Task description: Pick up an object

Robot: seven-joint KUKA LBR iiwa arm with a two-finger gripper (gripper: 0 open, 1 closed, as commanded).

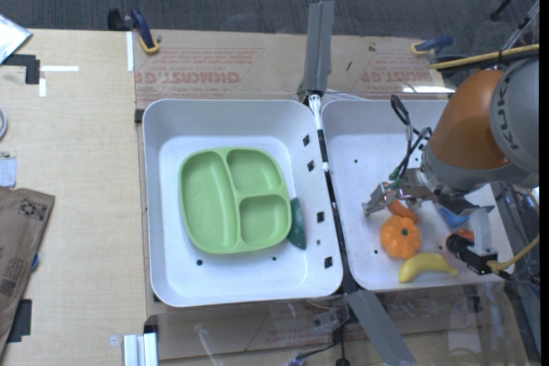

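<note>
Two white bins: left (pixel 163 210) holds a green plate (pixel 233 200); right (pixel 360 159), a pumpkin (pixel 400 237) and banana (pixel 426 267) beside the gripper (pixel 388 200); grip state unclear.

Divided green tray (pixel 235 200): smooth, slightly glossy plastic. White bins (pixel 163 184): matt plastic with a faint sheen. Toy pumpkin (pixel 400 237) and banana (pixel 426 267): smooth, shiny plastic. Bench top (pixel 77 150): pale, matt wood. Sheet behind the bins (pixel 223 69): brown printed cardboard.

Even, bright overhead light; the white bins (pixel 163 184) glare slightly and cast soft, faint shadows. Focus is fairly sharp mid-frame, a little soft and grainy toward the edges.
</note>
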